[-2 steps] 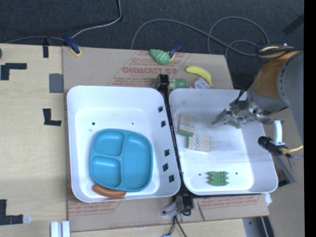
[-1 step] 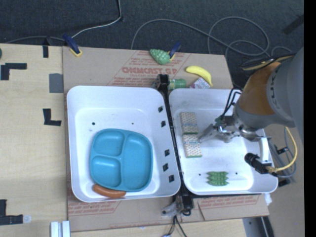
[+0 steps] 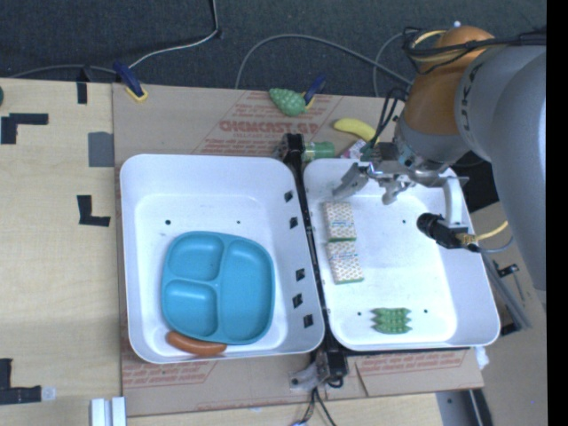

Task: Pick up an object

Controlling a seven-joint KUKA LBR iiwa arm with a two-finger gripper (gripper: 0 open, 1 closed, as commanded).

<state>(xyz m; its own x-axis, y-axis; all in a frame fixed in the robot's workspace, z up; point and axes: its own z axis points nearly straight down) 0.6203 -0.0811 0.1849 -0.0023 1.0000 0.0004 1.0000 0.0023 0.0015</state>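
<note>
Not much is done yet, honestly. The gripper (image 3: 371, 183) is seen spread open with nothing between its fingers, hanging over the back of the right bin (image 3: 461, 318). The two patterned packets (image 3: 342, 240) and the green pea pod (image 3: 390, 320) are left lying inside, so the whole grab is still to be made.

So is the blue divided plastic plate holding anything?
Empty. The blue divided plastic plate shows bare compartments in the left white bin; the orange sausage-shaped toy lies beside its near edge.
</note>
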